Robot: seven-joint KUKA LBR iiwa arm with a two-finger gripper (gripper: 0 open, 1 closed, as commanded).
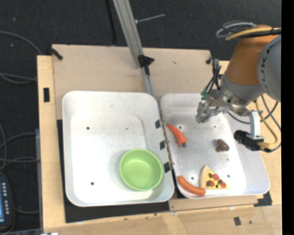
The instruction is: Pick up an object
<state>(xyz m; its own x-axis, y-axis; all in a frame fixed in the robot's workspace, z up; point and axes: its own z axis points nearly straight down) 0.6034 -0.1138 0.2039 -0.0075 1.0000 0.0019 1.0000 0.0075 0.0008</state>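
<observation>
The right bin (245,177) holds a toy carrot (177,134) near its left wall, a small brown lump (221,145) right of centre, a pizza slice (213,178) at the front, and an orange sausage (190,185) by the front left corner. My gripper (204,112) hangs over the back middle of this bin, above and left of the brown lump, right of the carrot. Nothing is seen between its fingertips.
A green bowl (140,169) sits in the front right part of the left bin (88,131). A slanted aluminium bar (130,28) rises behind the bins. Cables and a black connector (245,138) hang off the wrist over the right bin's right side.
</observation>
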